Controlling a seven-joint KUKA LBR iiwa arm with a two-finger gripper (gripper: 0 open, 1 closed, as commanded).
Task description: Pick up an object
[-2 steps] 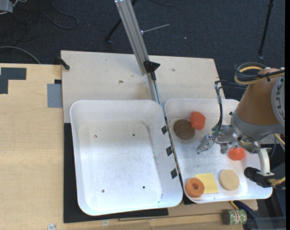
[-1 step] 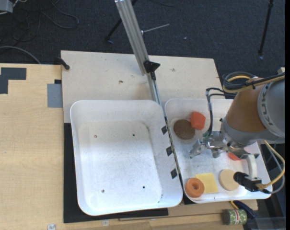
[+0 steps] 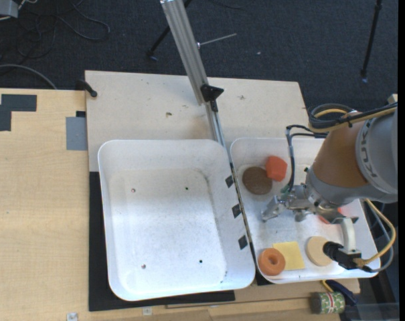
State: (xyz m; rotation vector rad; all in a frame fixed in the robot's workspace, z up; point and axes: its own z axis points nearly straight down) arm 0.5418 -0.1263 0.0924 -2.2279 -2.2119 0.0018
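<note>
The right bin [image 3: 252, 149] holds a brown round disc [image 3: 257, 179] and an orange-red block [image 3: 276, 168] at its back. Along its front lie an orange ring [image 3: 272, 262], a yellow flat square [image 3: 290, 254] and a beige round disc [image 3: 317, 251]. My gripper [image 3: 285, 212] hangs low over the middle of this bin, in front of and to the right of the brown disc. Its metal fingers [image 3: 270, 211] stand spread apart, open, with bare bin floor between them. The grey and orange arm [image 3: 353, 162] covers the bin's right side.
The left bin [image 3: 112, 152] sits beside the right one, with black clips on the shared wall [image 3: 234, 209]. A slanted aluminium bar [image 3: 189, 52] rises behind the bins. A small green can [image 3: 328, 303] lies outside the front right corner.
</note>
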